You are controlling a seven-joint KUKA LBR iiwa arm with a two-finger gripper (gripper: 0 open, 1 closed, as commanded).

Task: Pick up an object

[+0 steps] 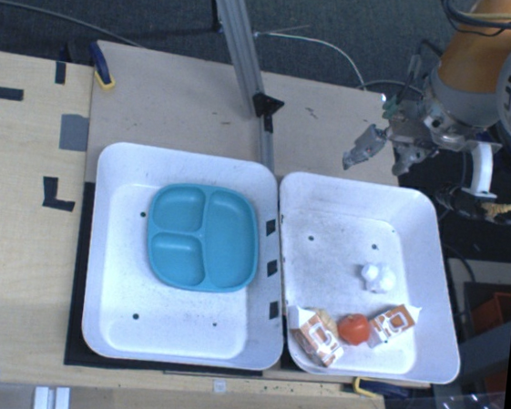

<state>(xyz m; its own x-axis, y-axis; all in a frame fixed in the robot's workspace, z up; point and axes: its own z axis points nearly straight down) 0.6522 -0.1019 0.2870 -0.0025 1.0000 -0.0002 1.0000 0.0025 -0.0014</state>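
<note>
Hand (pixel 372 148) above right bin (pixel 420 209), grip state unclear; teal plate (pixel 203 237) in left bin (pixel 115 229).

Two bins (pixel 106 228) (pixel 432 265), one plate (pixel 203 237) (blue), four small items (pixel 353 328).

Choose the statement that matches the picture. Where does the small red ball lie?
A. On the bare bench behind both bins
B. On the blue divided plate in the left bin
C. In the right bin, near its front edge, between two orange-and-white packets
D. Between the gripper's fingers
C: the red ball sits near the front of the right bin, with one orange-and-white packet on its left and another on its right.
</note>
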